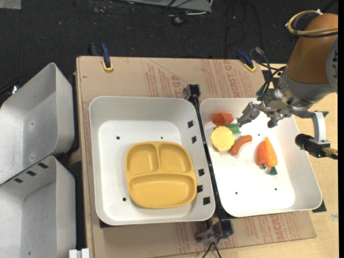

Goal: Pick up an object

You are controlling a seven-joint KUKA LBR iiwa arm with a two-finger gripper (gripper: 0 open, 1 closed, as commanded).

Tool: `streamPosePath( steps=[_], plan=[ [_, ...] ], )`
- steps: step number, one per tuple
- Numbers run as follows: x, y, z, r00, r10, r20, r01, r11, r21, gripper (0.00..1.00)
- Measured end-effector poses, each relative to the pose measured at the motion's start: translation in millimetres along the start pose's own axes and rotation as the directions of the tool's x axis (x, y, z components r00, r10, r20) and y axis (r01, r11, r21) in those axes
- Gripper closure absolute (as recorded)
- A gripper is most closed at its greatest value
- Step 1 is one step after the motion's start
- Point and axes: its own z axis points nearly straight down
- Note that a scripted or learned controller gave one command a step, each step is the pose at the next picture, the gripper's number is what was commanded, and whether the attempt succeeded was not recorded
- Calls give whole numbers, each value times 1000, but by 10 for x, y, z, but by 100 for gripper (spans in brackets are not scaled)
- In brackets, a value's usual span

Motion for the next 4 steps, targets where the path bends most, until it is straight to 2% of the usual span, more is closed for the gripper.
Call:
streamPosePath(
  steps=[2,3,4],
  plan=[
    [52,-76,1248,1000,2,-1,-2,1000,4,0],
    [58,-78,1431,1000,2,0,-2,1000,2,0],
    [57,-73,1321,1000,3,0,-3,1000,0,100]
  ],
)
